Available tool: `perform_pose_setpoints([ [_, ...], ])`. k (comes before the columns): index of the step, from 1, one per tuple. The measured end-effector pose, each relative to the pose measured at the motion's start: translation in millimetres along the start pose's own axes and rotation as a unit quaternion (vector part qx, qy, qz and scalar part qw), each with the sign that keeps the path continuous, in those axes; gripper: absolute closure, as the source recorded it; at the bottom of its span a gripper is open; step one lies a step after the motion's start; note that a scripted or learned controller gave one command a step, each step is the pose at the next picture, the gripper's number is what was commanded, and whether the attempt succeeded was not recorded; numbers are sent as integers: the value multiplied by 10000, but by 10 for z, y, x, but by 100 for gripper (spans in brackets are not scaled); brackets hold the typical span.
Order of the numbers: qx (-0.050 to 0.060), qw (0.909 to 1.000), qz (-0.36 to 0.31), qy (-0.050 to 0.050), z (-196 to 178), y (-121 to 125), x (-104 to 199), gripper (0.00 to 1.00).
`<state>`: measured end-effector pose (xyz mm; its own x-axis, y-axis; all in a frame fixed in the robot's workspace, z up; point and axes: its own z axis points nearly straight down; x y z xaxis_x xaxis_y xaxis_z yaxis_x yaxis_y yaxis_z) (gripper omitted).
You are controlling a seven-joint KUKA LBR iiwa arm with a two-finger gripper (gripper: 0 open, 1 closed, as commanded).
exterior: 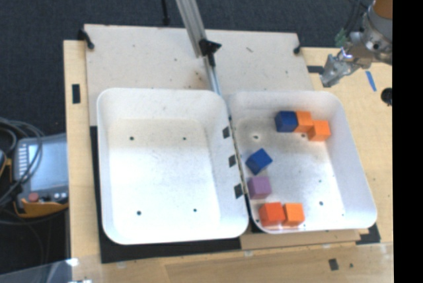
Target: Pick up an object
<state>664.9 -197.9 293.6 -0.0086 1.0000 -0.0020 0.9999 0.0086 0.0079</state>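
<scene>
The right bin [350, 162] holds several small blocks. A blue block [286, 121] sits at the back beside two orange blocks [305, 120] [319, 130]. Another blue block [259, 161] lies near the bin's left wall, with a purple block [259, 186] just in front of it. Two more orange blocks [271, 213] [293, 213] rest at the front edge. My gripper [332, 71] hangs at the upper right, above the bench beyond the right bin's back right corner, well apart from every block. Nothing shows beneath it.
The left bin [106, 162] stands beside the right one. A slanted aluminium rail [185, 0] rises from the back of the bench between the bins. A grey control box [39, 169] and cables lie off the bench at the left.
</scene>
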Motion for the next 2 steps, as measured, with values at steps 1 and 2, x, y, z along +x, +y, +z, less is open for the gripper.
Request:
perform_pose_setpoints([
  [1,44,10000,24,1,150,-177,406,100],
  [2,39,10000,29,5,302,-374,871,100],
])
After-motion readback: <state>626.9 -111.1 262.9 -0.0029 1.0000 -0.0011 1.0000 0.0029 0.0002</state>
